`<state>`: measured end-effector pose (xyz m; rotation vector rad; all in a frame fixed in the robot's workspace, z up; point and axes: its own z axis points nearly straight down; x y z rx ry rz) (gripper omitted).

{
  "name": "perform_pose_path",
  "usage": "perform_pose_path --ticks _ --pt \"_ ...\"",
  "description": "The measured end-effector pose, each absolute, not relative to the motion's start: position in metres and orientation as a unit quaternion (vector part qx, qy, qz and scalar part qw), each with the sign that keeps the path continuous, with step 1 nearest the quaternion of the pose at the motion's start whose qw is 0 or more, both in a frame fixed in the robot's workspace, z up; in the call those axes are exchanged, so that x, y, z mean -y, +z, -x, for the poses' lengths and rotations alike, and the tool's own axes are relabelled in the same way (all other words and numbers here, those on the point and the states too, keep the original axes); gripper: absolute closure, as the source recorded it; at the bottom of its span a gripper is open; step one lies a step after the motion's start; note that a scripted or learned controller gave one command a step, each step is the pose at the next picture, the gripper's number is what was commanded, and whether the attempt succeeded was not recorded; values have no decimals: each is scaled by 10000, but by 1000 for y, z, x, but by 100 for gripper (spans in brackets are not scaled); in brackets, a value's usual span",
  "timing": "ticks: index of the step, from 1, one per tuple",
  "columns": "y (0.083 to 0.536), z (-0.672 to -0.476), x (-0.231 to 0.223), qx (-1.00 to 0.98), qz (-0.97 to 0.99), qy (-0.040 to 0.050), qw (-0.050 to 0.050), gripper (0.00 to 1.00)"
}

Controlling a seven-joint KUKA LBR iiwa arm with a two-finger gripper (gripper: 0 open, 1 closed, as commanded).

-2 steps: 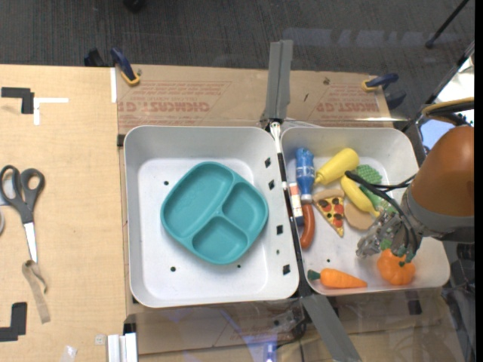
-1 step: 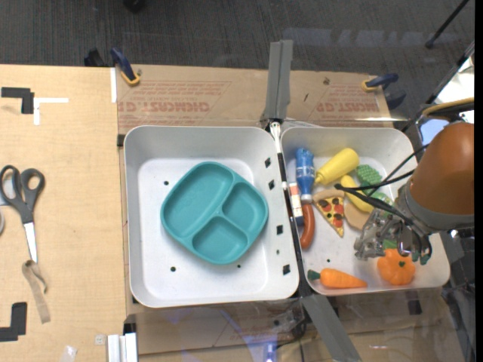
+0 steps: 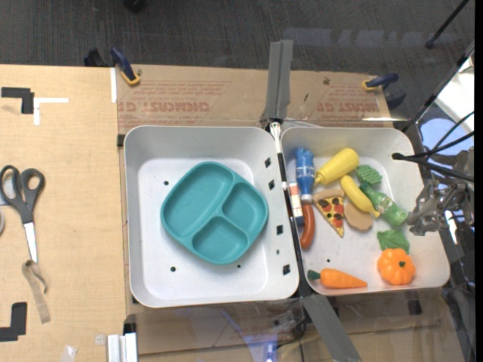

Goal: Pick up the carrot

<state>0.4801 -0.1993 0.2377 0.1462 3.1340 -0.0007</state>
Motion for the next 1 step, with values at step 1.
perform_pose_path --ticks 1 --pt "238 -480 199 -9989 -467 0 20 0"
